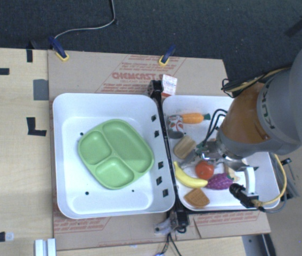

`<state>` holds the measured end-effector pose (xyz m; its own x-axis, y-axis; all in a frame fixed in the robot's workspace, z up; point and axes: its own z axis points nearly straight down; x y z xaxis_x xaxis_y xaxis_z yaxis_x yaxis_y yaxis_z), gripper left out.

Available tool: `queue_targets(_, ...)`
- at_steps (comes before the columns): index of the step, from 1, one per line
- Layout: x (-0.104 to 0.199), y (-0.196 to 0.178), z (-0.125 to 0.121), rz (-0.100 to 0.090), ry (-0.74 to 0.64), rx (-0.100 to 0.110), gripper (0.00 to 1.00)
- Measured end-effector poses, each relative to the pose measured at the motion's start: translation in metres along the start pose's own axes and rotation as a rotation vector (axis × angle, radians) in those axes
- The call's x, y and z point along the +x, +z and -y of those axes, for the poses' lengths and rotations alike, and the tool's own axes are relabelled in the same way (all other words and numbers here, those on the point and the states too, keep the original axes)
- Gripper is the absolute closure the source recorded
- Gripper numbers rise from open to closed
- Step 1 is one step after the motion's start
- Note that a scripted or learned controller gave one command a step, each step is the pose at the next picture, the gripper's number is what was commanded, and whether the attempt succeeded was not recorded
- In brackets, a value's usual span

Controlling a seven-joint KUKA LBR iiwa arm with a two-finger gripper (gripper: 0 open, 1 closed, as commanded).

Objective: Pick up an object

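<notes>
- Arm (268, 116) came in from the right, grey w/ orange band, bent down over the right bin (270, 188)
- Gripper (206, 156) sat low in the right bin, approx. centre of the toy pile; can't tell if it was apart or together (wrist body hid the tips), nothing seen clamped in it
- Red tomato (204, 170) lay just below the gripper, touching or nearly touching it; can't say which
- Yellow banana (189, 179) lay to the tomato's left, curved along the bin's left side, near the divider
- Purple grape bunch (220, 182) lay right of the banana's end, just beside the tomato
- Brown bread piece (196, 198) lay at the bin's front edge, below the banana
- Tan round item (184, 147) lay left of the gripper, above the banana
- Orange carrot (193, 118) lay toward the back of the bin, apart from the gripper
- Small white and red item (174, 125) sat just left of the carrot, by the divider
- Left bin (65, 143) held a green divided plate (115, 153), 3 compartments, lying flat at a slant
- Both bins rested on a cardboard sheet (113, 73) w/ red print, held by blue-yellow clamps (58, 49) at the back
</notes>
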<state>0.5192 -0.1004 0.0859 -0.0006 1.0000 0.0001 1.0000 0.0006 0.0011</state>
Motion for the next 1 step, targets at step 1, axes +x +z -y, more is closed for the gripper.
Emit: queue_targets(1, -0.0007, -0.0099, -0.0008, 0.002, 0.0, -0.003, 1.0)
